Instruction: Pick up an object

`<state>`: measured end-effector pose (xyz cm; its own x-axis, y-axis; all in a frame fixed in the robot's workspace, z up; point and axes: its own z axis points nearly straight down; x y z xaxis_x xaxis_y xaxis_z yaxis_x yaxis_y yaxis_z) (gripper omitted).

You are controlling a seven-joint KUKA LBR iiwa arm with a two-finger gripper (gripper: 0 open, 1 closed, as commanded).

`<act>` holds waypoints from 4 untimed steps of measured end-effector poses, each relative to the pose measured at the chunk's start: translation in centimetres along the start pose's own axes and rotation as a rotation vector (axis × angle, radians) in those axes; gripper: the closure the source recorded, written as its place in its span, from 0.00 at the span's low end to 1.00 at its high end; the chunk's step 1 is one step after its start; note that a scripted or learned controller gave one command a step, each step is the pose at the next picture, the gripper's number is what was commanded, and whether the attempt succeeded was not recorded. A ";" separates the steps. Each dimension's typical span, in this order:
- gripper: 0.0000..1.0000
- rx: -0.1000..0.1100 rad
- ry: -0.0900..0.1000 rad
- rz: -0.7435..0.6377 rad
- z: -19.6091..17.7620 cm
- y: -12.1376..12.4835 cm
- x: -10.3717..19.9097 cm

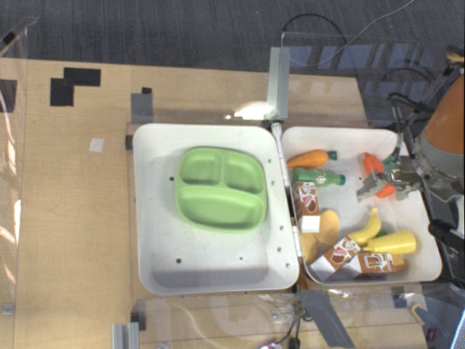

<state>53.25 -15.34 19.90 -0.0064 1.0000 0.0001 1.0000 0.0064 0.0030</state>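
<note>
Watching the right bin [434, 264], you see the gripper [372, 189] low beside a small orange-red piece [373, 163] near the far wall; whether it grips that piece, you cannot tell. Expect a slip: the piece looks small and rounded, and the banana [367, 227] and yellow bottle [390, 243] lie near enough to get knocked.

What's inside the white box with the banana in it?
The right white bin holds a yellow toy banana, an orange carrot, a green bottle, a yellow bottle and brown cartons. Whatever lies beneath that pile is covered.
</note>
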 end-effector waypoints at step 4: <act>0.00 0.032 0.005 0.008 9.7 13.0 3.6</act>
<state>66.28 -11.61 10.23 0.0014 1.0000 0.0054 0.9996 -0.0013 -0.0289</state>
